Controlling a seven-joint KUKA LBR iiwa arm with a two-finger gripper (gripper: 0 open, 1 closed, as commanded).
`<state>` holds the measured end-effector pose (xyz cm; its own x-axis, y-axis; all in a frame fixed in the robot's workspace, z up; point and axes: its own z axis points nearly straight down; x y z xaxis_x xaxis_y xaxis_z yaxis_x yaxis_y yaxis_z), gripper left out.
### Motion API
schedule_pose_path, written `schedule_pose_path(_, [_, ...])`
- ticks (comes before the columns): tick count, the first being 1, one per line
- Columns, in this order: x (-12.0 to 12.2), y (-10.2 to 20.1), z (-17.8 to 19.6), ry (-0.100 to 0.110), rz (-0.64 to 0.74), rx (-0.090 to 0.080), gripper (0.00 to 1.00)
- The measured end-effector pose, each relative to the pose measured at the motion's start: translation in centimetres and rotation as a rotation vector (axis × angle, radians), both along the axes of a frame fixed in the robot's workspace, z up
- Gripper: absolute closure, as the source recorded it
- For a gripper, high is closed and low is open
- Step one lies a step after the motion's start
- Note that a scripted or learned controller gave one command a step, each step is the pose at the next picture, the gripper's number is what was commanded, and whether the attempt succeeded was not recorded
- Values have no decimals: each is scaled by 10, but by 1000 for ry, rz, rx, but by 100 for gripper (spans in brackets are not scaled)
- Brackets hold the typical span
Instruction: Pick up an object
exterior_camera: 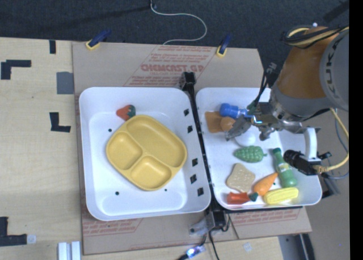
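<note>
My gripper [248, 134] hangs over the upper middle of the right bin [295, 97]. Its fingers are spread open, and only white bin floor shows between them. A blue cylinder [229, 109] and a brown-orange piece [216, 122] lie just to its upper left. Directly below the fingers sits a green bunch of grapes [249, 154]. Nearer the front lie a bread slice [241, 177], a carrot [265, 184], a red pepper [237, 198], a corn cob [282, 196] and a green bottle [282, 168].
The left bin [91, 139] holds a yellow divided plate [146, 152] and a small red-and-green fruit [126, 112] at its back. A black divider [195, 134] runs between the bins. The arm's orange band [303, 74] rises at the right.
</note>
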<state>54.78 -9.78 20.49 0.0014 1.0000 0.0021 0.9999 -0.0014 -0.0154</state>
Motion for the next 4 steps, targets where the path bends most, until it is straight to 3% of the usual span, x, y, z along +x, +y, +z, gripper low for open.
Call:
schedule_pose_path(1, [3,0,7,-14,3,-2,0])
schedule_pose_path(2, [3,0,-37,-9,3,-2,0])
schedule_pose_path(3, [0,-4,-97,-19,3,-5,0])
schedule_pose_path(4, [12,-5,-108,-57,8,-15,0])
